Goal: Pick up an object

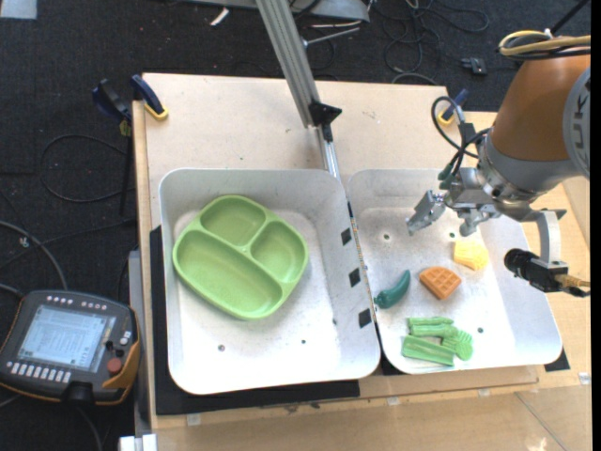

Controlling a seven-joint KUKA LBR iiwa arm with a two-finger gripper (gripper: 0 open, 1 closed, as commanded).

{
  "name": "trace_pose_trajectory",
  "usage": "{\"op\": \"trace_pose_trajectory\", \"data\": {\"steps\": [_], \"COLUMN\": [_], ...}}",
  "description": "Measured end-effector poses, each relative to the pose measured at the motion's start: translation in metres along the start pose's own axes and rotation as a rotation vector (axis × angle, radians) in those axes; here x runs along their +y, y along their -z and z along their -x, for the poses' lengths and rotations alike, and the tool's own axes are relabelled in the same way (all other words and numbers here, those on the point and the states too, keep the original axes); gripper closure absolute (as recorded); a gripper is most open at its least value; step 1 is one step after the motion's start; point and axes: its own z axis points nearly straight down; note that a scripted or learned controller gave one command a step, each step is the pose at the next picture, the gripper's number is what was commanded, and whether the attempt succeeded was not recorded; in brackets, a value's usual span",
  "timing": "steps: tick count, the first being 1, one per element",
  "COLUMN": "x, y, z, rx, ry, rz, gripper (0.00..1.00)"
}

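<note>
Objects for picking are all seen lying in the right bin point(526, 341), and none is found between the fingers of the gripper point(449, 212), so the lift is judged not yet made. The gripper is seen above the upper part of that bin; its grey fingers are spread apart and nothing is held between them. One finger is pointed toward the left at the bin's floor, the other is set just above the yellow block point(470, 255). Whether that block is touched cannot be told from this slant.

Nearest the gripper, the yellow block is seen as a small pale wedge, lying flat. Just beside it, lower and to the left, an orange waffle piece point(440, 281) with a gridded face is found. Further left, near the bin's inner wall, a dark green curved piece point(394, 288), shaped like a small pod or pepper, is laid at a slant. Toward the near edge, a cluster of light green ridged pieces point(437, 337) is lying together.

A descent, a closing and a lift are judged to be left. The yellow block is taken as the likeliest target, being closest.

In the left bin point(178, 346), a light green divided plate point(240, 255) is rested, well apart from the gripper.
</note>
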Motion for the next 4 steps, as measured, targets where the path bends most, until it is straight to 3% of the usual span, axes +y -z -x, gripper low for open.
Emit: {"op": "trace_pose_trajectory", "data": {"steps": [1,2,3,4], "x": [-0.066,-0.061,-0.057,-0.057], "y": [-0.081,-0.077,-0.006,0.000], "z": [0.066,0.061,0.021,0.023], "rx": [0.000,0.000,0.000,-0.001], "ry": [-0.009,0.000,0.008,0.004], "rz": [-0.012,0.000,0.008,0.003], "gripper": [0.00,0.00,0.00,1.00]}}
